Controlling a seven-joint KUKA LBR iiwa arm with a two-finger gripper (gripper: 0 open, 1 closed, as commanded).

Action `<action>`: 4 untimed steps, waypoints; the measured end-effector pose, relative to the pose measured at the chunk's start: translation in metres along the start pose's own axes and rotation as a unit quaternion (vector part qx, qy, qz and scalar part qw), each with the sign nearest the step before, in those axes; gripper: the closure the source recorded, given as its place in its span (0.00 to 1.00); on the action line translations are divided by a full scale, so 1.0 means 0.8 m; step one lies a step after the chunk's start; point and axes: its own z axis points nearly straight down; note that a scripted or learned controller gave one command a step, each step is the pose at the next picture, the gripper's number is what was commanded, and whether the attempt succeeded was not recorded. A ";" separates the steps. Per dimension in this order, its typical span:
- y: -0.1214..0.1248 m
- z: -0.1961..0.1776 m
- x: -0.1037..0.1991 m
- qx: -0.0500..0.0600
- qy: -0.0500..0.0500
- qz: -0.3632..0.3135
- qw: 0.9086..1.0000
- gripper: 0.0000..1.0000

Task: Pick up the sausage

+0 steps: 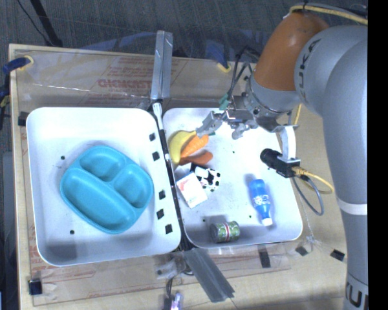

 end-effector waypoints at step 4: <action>0.064 0.152 -0.065 -0.005 -0.003 -0.294 0.956 0.00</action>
